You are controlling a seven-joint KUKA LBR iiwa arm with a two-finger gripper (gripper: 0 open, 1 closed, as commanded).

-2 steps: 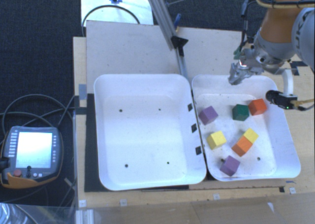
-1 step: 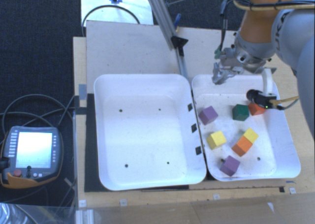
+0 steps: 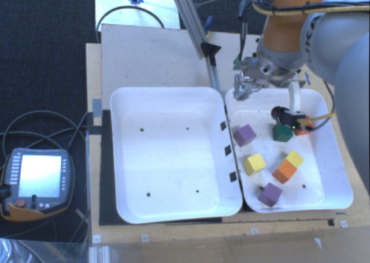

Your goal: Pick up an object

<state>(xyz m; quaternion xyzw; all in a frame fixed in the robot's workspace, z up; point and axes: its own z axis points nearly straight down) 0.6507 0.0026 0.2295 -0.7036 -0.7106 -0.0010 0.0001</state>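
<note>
At the far left, around nine o'clock, a teach pendant [image 3: 36, 184] with a bright screen lies on the dark floor, its cables looping beside it. Moving right, the worktop [image 3: 144, 59] carries my two shallow white bins. The left bin [image 3: 167, 155] sits at the centre of the scene, and I see only a few small dark dots on its floor.

The right bin [image 3: 324, 192] lies toward four o'clock and touches the left one along their shared edge. In it, going left to right: a purple block [image 3: 244, 134] near the bin's left wall, a yellow block [image 3: 254, 164] just below it toward six o'clock, and a second purple block [image 3: 270, 194] near the front rim. Further right an orange block [image 3: 284, 171] touches a second yellow block [image 3: 294, 159]. Above these, toward twelve o'clock, a green block [image 3: 282, 133] sits just beside a small orange-red piece [image 3: 302, 131], with a dark part of my tooling right over them.

My pincer [image 3: 245, 91] hangs at about one o'clock, over the back left corner of the right bin, apart from all the blocks. Nothing sits between its tips; whether it is open or closed I cannot tell. My orange band [image 3: 292, 13] shows above it.
</note>
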